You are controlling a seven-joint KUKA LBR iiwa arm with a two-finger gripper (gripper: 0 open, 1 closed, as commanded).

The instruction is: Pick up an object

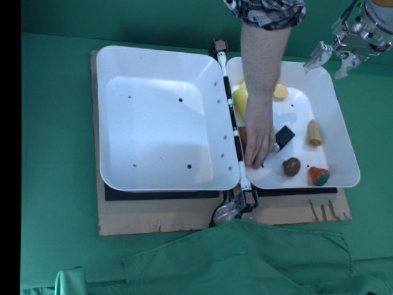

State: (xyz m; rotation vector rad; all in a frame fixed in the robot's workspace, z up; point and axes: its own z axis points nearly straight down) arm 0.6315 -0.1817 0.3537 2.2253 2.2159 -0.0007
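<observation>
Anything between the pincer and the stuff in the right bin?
Yes. A person's hand and forearm reach down into the right bin, over its left side. The pincer sits above the bin's far right corner.

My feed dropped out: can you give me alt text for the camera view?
A person's hand reaches into the right bin among small objects, including a brown ball and a black block. The gripper, fingers open, hovers above that bin's far right corner, beside the left bin.

The end effector [335, 59] hangs at the upper right, fingers spread apart.
</observation>
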